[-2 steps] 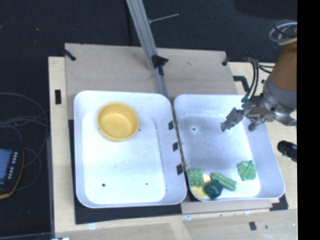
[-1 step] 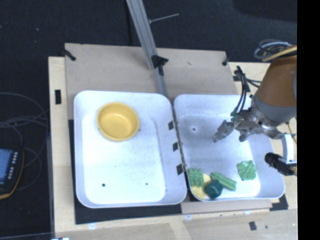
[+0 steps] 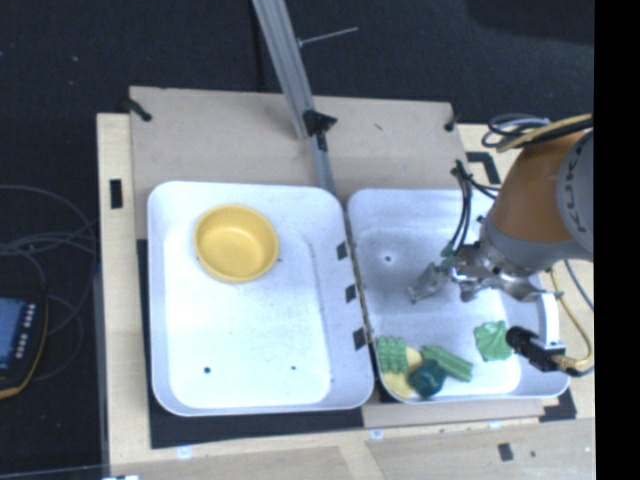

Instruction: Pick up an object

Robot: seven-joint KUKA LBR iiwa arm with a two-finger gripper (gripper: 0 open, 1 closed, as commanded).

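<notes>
The arm is reaching over the right bin, and its claw is hanging above the bin's bare middle; its fingers are standing slightly apart with nothing between them. Along that bin's near edge a cluster of small objects is lying: a green studded block, a dark teal piece, a green stick and a crumpled green piece. In the left bin a yellow bowl is sitting upright.
</notes>
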